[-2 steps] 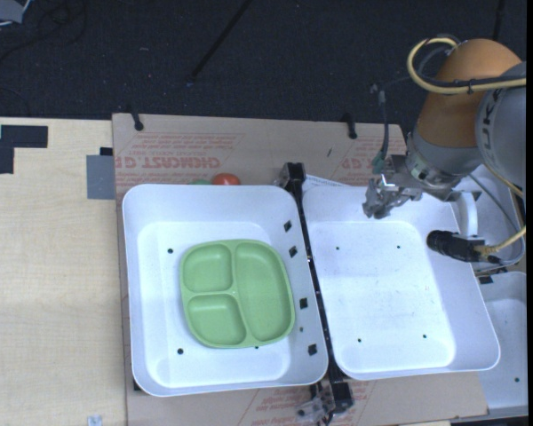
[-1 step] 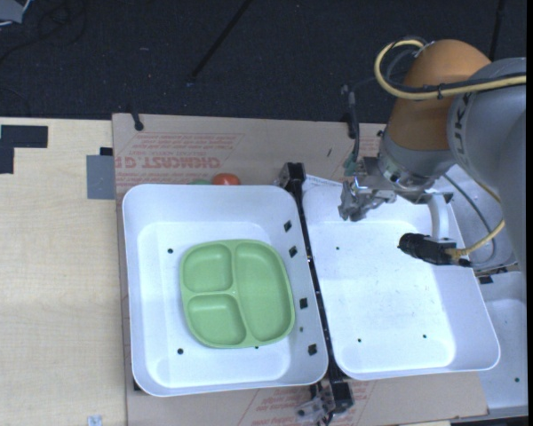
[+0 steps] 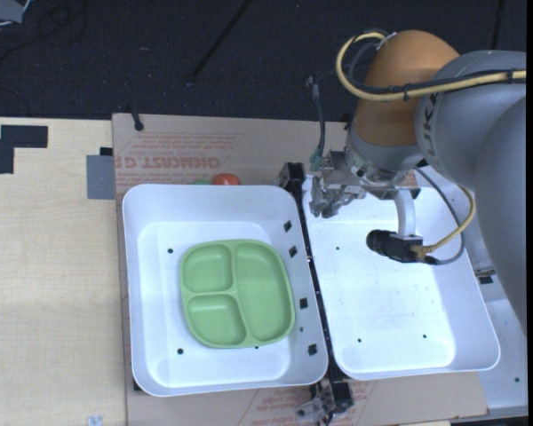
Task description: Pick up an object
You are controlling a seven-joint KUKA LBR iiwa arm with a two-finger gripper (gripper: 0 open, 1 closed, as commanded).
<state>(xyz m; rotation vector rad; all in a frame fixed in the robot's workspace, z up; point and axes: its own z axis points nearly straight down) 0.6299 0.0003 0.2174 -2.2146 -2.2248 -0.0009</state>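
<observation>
A green divided plate (image 3: pixel 237 293) lay flat in the left bin (image 3: pixel 151 229). A small red object (image 3: pixel 226 180) sat beyond that bin's far rim. The gripper (image 3: pixel 330 198) hovered over the right bin's (image 3: pixel 462 344) far-left corner; its finger state could not be told.

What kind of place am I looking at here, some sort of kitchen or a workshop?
Most likely a robotics lab, not a kitchen. A big grey robot arm reaches over two white bins on a wooden bench, one holding just a green divided plate, with loose cables behind on a dark floor.
</observation>
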